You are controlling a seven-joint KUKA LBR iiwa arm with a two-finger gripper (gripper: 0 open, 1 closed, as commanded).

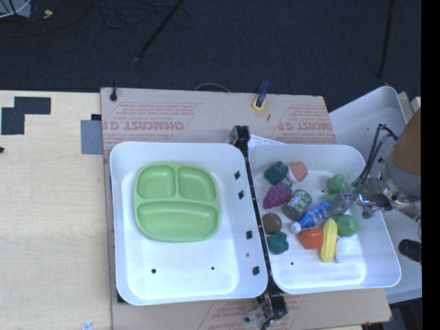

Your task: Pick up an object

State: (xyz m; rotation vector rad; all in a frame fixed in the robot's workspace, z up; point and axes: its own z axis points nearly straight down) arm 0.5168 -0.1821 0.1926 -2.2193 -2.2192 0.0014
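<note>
A divided plate (177, 202) lies in the left bin (130, 267). At three o'clock, the right bin (344, 277) holds clustered toys, bottle (311, 217) at centre.

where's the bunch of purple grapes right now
The purple grapes lie in the right bin, in its left half near the divider. They sit just below the dark green toy, left of the small can and above the brown ball.

A robotics lab test bench: 2 shallow white plastic bins (180, 284) sit on a printed brown cardboard sheet (206, 119) over a pale wooden benchtop (51, 225), with loose black cables (103, 9) trailing across dark carpet (275, 40) beyond the bench's far edge.
</note>
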